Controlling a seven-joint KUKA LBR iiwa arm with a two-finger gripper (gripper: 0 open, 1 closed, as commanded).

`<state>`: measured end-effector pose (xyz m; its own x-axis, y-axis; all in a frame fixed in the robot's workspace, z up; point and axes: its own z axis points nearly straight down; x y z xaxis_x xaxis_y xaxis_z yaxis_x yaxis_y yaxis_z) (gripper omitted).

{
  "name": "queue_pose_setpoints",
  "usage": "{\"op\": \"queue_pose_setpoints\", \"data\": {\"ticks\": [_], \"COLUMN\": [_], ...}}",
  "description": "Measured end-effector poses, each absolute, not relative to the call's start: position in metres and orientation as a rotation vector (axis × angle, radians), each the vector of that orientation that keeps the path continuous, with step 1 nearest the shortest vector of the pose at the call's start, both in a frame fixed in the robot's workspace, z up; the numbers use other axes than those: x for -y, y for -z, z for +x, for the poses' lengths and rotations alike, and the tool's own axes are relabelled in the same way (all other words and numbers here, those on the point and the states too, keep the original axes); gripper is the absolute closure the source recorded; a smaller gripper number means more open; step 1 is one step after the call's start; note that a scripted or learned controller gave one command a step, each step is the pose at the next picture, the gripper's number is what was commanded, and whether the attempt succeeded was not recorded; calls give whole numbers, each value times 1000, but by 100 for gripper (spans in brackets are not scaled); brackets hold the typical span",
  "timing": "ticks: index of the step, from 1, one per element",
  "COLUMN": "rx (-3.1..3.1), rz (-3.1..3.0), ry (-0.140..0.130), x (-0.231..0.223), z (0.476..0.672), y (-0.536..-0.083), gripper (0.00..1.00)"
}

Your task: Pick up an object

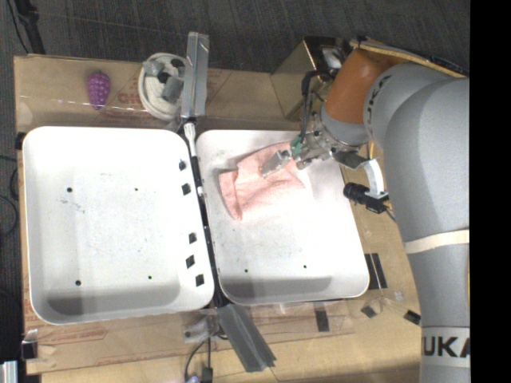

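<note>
Pink cloth [259,182], white bins [104,294], purple lump [98,88], brown bench [239,86]

I work from a single fixed camera mounted above the bench [56,74], looking down at a slant. It stands far enough back to take in both white bins whole: the left bin [48,214] and the right bin [335,254] sit side by side across the middle of the frame. Dark floor fills the top edge. The arm [423,150] enters from the right and bulks large there, so it is probably nearer the lens than the bins.
</note>
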<state>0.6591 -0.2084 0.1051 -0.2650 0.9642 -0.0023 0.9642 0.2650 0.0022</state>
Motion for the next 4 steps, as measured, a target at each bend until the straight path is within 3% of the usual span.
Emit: {"op": "queue_pose_setpoints", "data": {"ticks": [1, 2, 3, 4], "rx": [-2496, -2529, -2565, -2565], "rz": [1903, 1866, 1818, 1819], "ry": [-1, 0, 3, 3], "x": [208, 176, 107, 107], "z": [659, 657, 657, 657], "y": [-105, -93, -92, -92], "gripper": [0, 0, 0, 0]}}
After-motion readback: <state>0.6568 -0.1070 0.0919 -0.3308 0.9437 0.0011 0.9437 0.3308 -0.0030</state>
